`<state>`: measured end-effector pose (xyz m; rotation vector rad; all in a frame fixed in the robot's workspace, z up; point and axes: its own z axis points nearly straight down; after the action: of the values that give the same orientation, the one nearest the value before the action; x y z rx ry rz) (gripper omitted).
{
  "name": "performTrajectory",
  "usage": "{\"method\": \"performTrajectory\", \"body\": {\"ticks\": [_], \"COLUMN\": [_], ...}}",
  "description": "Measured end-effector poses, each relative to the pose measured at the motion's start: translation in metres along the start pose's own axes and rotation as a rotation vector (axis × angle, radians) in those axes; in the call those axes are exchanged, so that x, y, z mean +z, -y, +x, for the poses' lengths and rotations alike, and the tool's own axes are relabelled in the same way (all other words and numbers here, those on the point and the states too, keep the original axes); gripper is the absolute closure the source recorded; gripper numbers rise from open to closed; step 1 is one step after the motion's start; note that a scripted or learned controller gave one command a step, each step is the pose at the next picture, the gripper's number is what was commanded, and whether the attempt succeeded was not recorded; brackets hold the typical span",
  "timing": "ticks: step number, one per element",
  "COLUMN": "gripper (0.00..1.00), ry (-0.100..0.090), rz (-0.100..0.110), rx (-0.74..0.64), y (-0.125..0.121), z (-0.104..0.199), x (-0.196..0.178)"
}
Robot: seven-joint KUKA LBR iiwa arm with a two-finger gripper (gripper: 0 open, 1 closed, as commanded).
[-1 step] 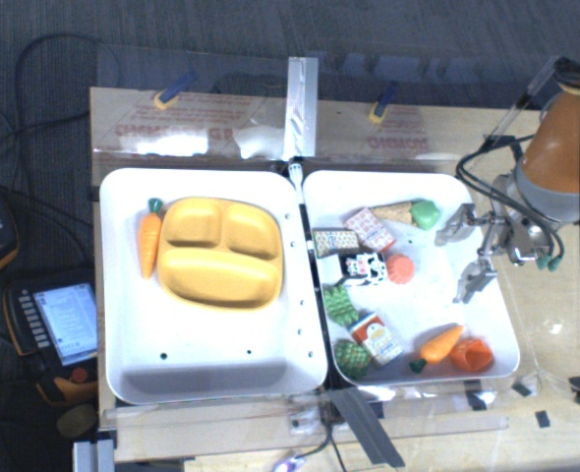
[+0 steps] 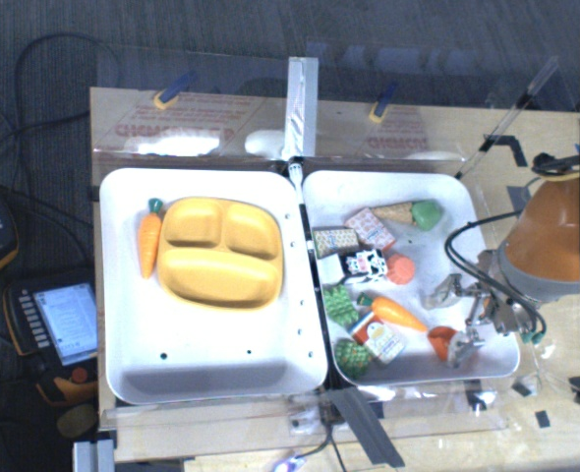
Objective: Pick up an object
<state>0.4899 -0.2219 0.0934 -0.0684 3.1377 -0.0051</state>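
Toy carrot (image 2: pixel 399 314): lies slantwise in right bin (image 2: pixel 467 200), near-centre, among small food toys. Claw (image 2: pixel 454 314): just right of it, fingers spread open, holding nothing. Left bin (image 2: pixel 118 293): yellow divided tray (image 2: pixel 221 252), second carrot (image 2: pixel 149 239) at tray's left.

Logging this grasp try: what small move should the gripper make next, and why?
Probably a short drop straight down with the fingers spread. The gripper hangs over the right bin's near right corner, open, with nothing between its fingers. A small red piece lies right beside the lower fingertip, with a carrot just to its left, so little sideways travel seems needed.
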Motion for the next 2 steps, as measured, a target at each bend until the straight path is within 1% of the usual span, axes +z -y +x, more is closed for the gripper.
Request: {"method": "performTrajectory", "body": {"ticks": [1, 2], "gripper": [0.0, 0.0], "ry": [0.003, 0.006], "rz": [0.002, -0.002], "rx": [-0.084, -0.242], "y": [0.002, -0.092], "z": [-0.005, -0.058], "x": [0.003, 0.002]}}
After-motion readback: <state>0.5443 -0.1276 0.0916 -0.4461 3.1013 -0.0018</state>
